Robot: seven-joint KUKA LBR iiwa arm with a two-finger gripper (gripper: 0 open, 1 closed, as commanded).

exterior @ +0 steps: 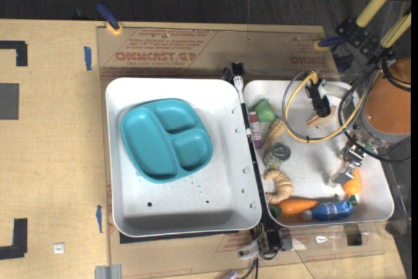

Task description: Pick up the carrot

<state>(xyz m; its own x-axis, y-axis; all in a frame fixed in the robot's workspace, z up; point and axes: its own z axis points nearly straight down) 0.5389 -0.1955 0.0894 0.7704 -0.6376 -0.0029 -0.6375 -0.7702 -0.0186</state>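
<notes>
Cardboard-topped bench [52,140], two white bins: approach step, carrot not yet grasped.
Gripper [351,166], finger state unclear, hovers near the orange tapered carrot [297,207] against the right bin's near wall; it must shift left and descend.

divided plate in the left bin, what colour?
Teal blue, plain with no pattern. The divided plate shows clearly in the camera view, lying in the left bin.

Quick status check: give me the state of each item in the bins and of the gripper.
carrot: lying flat by the right bin's near wall, not held
blue bottle: on its side, next to the carrot
teal tray: flat in the left bin
gripper: low over the right bin
</notes>
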